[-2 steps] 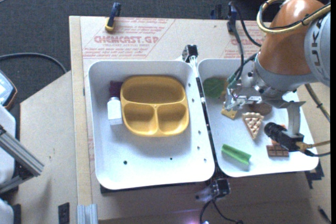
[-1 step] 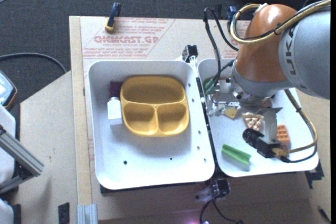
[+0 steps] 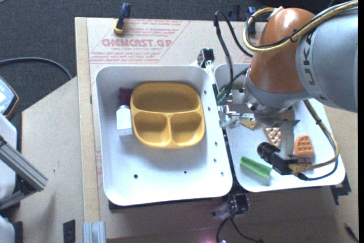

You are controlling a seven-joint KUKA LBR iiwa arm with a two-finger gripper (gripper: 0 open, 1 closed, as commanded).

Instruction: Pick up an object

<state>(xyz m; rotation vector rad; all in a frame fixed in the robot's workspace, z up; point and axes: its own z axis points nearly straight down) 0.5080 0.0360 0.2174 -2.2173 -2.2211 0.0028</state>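
Observation:
My gripper (image 3: pixel 228 115) is low over the left side of the right bin (image 3: pixel 318 179), close to the wall between the two bins, and the orange wrist hides most of it. Beside it lies a small yellow-brown piece (image 3: pixel 248 122). A green cylinder (image 3: pixel 254 169) rests near the right bin's front. A tan waffle piece (image 3: pixel 273 135) and an orange waffle piece (image 3: pixel 303 147) lie right of the gripper. In the left bin (image 3: pixel 108 168) there are a yellow divided plate (image 3: pixel 167 114), a small white bottle (image 3: pixel 124 120) and a dark maroon thing (image 3: pixel 125 94).
The arm's big orange and grey body covers the back of the right bin. A blue and yellow clamp (image 3: pixel 121 19) sits at the far edge of the cardboard sheet (image 3: pixel 142 42). Cables run at the left and behind the bins.

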